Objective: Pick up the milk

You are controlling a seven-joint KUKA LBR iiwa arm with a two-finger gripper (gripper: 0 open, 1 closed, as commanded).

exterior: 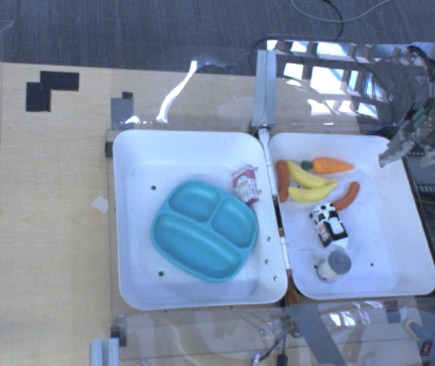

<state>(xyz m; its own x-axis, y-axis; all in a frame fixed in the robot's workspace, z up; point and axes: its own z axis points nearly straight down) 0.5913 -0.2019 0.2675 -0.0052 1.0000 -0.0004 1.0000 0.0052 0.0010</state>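
the wooden bench (49, 204) carried two white bins. nearest, in the right bin (420, 277), a grey can (333, 265) sat, then the milk (328, 224), untouched, well left of and nearer than the gripper (401, 147); its jaw state i couldn't tell. the pick had not begun.

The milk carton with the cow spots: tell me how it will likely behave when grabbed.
The milk carton lies on its side in the right bin, so its flat faces probably keep it from rolling. It looks like a small toy, likely light and fairly stiff. A grey-capped item sits close below it, so a nudge may knock that.
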